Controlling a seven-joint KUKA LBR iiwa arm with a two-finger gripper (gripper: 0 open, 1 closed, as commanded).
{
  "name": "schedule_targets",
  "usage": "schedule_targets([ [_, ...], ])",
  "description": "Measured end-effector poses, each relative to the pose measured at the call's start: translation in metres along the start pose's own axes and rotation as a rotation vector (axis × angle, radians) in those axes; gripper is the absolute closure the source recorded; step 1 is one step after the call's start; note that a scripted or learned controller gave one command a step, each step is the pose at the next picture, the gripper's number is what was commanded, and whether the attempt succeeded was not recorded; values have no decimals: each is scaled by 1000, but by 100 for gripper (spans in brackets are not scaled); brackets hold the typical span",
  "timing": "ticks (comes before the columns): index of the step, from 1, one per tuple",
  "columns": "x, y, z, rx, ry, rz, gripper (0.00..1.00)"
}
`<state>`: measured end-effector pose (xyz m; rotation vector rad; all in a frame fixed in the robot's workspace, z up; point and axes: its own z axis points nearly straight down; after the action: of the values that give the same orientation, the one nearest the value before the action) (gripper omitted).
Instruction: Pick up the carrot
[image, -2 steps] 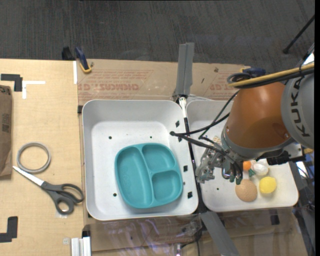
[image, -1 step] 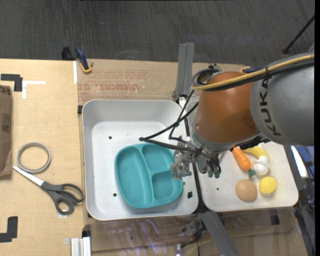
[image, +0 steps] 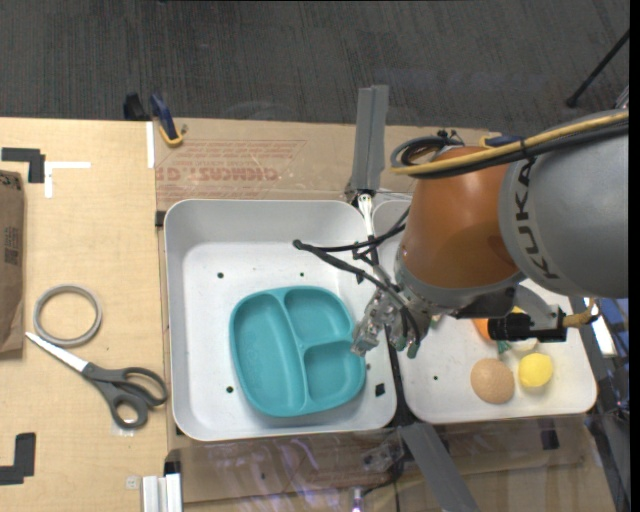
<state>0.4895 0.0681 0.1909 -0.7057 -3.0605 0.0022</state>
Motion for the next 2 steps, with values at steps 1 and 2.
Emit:
schedule_targets([
  [1,-9,-45,0,0,0,222,100],
  [2,25,26,-50,0,-1,415,100],
])
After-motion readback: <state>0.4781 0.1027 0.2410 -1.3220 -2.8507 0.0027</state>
